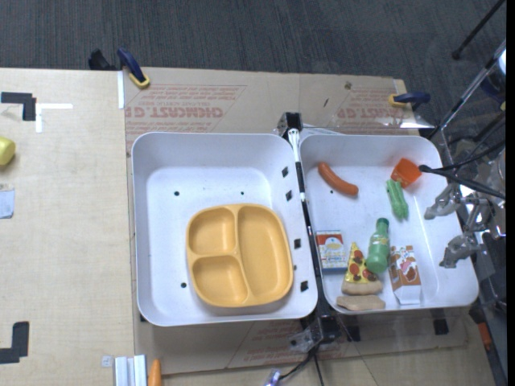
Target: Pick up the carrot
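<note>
I see the gripper (460, 230) at three o'clock only as blurred metal parts, its fingers too unclear to read. The arm behind it runs off the frame's edge. At nine o'clock a yellow object (5, 151) is cut by the edge. The small carton (330, 252) print is illegible.

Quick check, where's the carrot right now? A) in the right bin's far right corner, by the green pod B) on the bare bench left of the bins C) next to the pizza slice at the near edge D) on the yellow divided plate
A: the carrot lies in the right bin, in its far right corner, just above the green pod.
</note>
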Available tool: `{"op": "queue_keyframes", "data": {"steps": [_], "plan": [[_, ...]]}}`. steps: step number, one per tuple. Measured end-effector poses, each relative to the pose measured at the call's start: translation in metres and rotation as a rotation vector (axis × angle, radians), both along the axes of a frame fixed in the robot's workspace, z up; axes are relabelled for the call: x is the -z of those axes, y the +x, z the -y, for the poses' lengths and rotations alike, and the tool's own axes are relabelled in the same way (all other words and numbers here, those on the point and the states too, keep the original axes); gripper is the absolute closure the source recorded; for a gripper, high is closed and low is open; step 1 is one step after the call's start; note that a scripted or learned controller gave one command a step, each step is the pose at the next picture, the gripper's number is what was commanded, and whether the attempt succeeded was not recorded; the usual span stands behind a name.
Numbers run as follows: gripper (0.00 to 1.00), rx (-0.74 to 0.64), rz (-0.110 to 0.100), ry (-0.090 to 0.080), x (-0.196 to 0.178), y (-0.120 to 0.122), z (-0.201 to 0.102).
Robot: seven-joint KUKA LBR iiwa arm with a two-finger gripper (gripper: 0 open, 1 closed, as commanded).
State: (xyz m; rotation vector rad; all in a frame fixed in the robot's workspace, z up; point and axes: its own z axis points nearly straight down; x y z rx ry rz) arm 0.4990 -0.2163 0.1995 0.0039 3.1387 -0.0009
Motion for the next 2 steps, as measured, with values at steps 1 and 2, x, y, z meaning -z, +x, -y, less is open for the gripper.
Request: {"op": "queue_keyframes", "data": {"steps": [1,2], "plan": [[0.00,-0.034,0.001,0.000,-0.019,-0.019,-0.061],[0.00,0.010,0.001,0.001,0.008,-0.005,-0.174]]}}
